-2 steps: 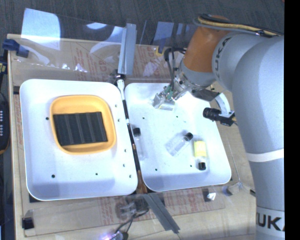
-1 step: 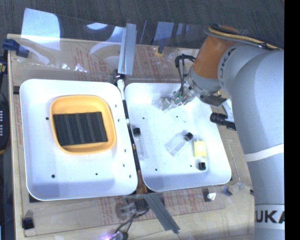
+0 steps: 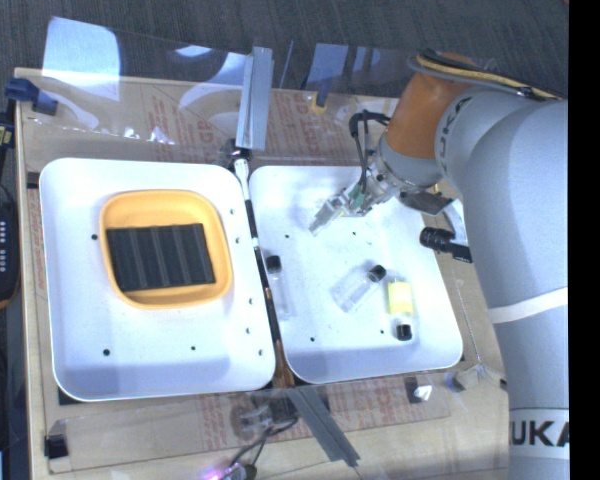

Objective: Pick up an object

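Your gripper [image 3: 325,213] sits low in the right bin [image 3: 435,353], up and left of the clear vial [image 3: 355,288]; whether the fingers are spread or closed cannot be told. The vial lies just left of the yellow marker [image 3: 398,299], nothing held. Expect a miss: the vial is transparent, may roll, and crowds the marker. Fingertips blur against the white floor. The left bin [image 3: 70,358] holds an orange tray [image 3: 160,203].

A pale wooden counter [image 3: 130,140] stands on dark grey carpet [image 3: 280,8]. Clear plastic sheets [image 3: 80,53] rise along the counter's far edge, catching bluish light.
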